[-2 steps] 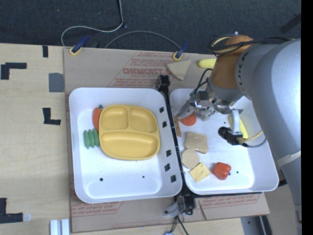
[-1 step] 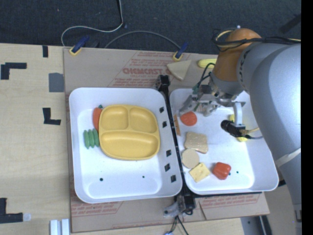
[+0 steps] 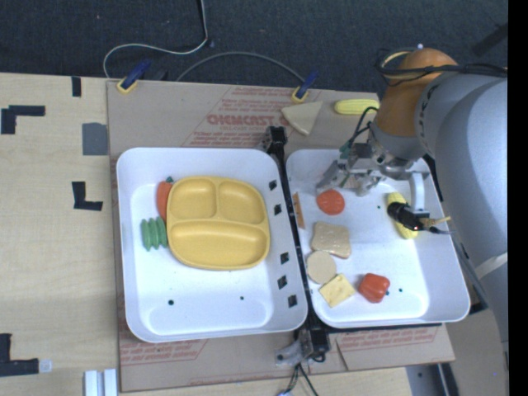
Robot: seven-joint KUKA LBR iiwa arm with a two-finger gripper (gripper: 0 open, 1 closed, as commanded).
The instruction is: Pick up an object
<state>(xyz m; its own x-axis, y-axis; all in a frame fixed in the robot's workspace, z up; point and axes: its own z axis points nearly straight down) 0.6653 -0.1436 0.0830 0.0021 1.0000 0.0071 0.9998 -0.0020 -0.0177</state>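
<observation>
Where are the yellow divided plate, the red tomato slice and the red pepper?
yellow divided plate (image 3: 219, 221): camera view, on the plate's central ridge, left bin.
red tomato slice (image 3: 331, 202): camera view, middle of the round slice, right bin.
red pepper (image 3: 374, 286): camera view, middle of its body, right bin's near side.

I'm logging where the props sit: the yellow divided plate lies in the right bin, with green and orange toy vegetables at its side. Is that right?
Not quite. The camera view shows the yellow divided plate in the left bin, not the right one. The green and orange toy vegetables do lie at its side.
</observation>
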